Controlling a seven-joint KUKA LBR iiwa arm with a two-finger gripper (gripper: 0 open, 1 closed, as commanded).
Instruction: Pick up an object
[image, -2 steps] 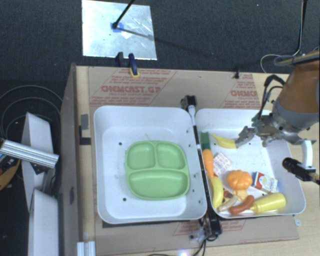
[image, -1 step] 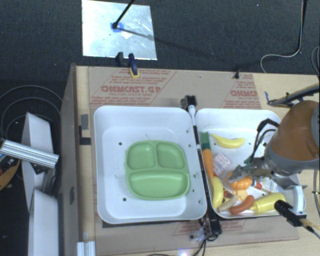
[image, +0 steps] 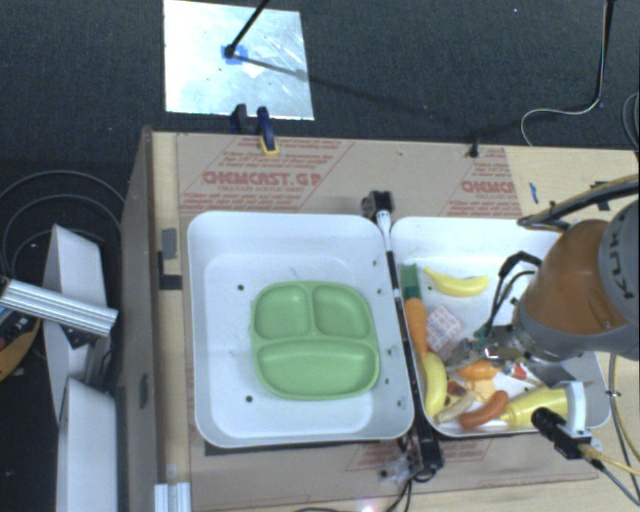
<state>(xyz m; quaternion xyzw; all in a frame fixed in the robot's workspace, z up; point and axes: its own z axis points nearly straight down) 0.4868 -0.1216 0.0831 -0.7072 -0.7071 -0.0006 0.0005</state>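
Nearest, a yellow bottle and a sausage were seen along the right bin's near edge. Above the clutter the gripper was hung; its opening could not be told. Farther back, a banana was laid.

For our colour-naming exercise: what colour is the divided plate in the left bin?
Light green. The divided plate shows best in the camera view, lying flat in the left bin.

Smooth green plastic plate, glossy white bins, matt brown cardboard bench.
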